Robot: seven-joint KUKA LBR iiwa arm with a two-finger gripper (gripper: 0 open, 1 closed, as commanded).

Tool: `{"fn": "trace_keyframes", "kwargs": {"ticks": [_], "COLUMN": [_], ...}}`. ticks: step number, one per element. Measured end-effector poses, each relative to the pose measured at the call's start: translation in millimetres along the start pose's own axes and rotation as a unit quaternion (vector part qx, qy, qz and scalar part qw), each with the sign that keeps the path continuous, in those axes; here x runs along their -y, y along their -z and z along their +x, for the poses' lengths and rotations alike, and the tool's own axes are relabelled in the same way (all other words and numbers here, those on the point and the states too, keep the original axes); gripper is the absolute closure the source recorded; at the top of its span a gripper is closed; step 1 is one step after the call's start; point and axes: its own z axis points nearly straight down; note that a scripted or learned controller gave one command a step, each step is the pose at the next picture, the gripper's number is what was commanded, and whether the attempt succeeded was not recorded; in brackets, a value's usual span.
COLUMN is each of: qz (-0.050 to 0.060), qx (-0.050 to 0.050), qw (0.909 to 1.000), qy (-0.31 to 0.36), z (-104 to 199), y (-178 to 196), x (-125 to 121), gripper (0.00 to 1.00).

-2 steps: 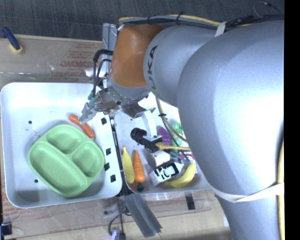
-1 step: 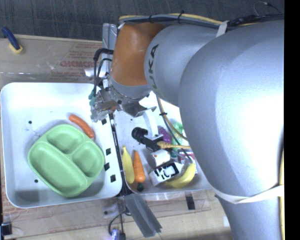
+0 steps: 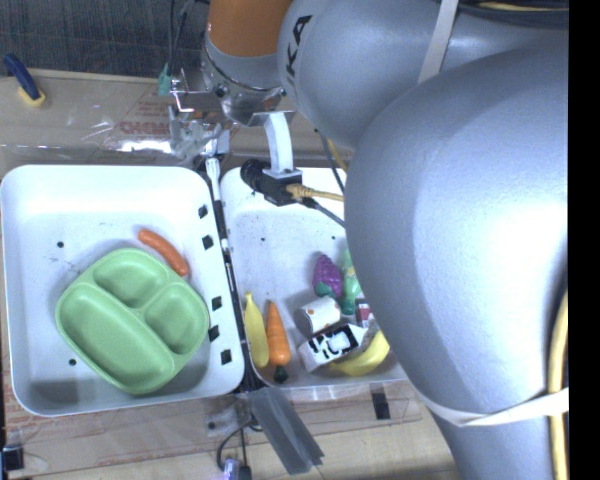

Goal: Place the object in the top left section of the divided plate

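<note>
Orange sausage (image 3: 164,251), likely light, smooth, slightly slippery, lies in left bin (image 3: 20,228) touching divided plate (image 3: 132,316) far rim; grasp across its middle; gripper (image 3: 215,133) at the bin's far-right corner, state unreadable

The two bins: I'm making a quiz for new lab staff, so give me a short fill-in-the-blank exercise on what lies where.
1. The green divided plate lies in the ____ bin.
2. The orange sausage lies in the left bin, just beyond the plate's ____ edge.
3. The carrot lies in the ____ bin, beside a yellow piece.
4. The purple grapes share a bin with the ____.

Missing words: left; far; right; carrot
</note>
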Motion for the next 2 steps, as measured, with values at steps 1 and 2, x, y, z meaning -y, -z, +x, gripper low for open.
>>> {"fn": "trace_keyframes", "kwargs": {"ticks": [1, 2], "qz": [0.003, 0.000], "qx": [0.000, 0.000], "qw": [0.9930, 0.9753], "qy": [0.118, 0.221], "z": [58, 75], "y": [-99, -56], "x": [41, 13], "gripper": [1.00, 1.00]}}
